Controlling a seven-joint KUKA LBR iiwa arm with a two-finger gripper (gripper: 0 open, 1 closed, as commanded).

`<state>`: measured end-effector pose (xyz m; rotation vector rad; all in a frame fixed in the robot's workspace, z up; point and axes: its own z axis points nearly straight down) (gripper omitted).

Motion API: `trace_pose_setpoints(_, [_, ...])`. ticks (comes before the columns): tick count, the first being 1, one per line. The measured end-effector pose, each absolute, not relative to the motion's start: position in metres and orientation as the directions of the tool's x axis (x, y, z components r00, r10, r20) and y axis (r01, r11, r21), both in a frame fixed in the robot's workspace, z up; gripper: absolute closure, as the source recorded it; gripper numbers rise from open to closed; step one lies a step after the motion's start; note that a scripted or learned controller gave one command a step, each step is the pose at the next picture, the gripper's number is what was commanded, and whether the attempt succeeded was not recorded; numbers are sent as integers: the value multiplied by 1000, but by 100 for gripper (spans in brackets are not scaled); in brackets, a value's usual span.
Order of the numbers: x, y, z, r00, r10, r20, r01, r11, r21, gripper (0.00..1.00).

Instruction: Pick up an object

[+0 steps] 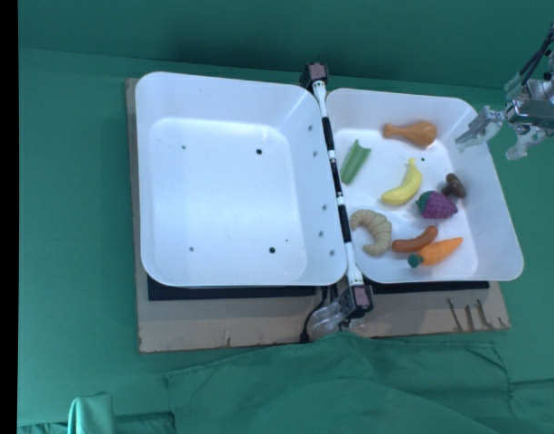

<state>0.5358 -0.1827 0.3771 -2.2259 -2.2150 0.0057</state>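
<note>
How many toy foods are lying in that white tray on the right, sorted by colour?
Orange: 2, plastic carrot and drumstick
Yellow: 1, plastic banana
Green: 1, flat bean pod
Purple: 1, bumpy berry
Brown: 1, small mushroom
Tan: 1, curved croissant
Reddish: 1, short sausage
Total: 8

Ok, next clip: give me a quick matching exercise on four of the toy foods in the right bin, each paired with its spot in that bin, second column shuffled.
Things:
1. chicken drumstick
2. green bean pod
3. carrot
4. banana

Places in the right bin:
A. near the bin's middle, beside the purple berry cluster
B. by the wall next to the divider bar
C. at the far end, closest to the gripper
D. at the near end, just below the sausage

Pairs: 1-C, 2-B, 3-D, 4-A
</note>
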Motion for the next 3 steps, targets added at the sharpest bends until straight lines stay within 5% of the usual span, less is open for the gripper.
trace_pose_setpoints(1, [505, -188, 195, 4, 1000, -4, 1000, -4, 3, 0])
trace_pose_setpoints(2, [505, -190, 201, 8, 1000, -4, 1000, -8, -1, 100])
trace_pose_setpoints(3, [467, -188, 188, 7, 1000, -1, 1000, -7, -1, 100])
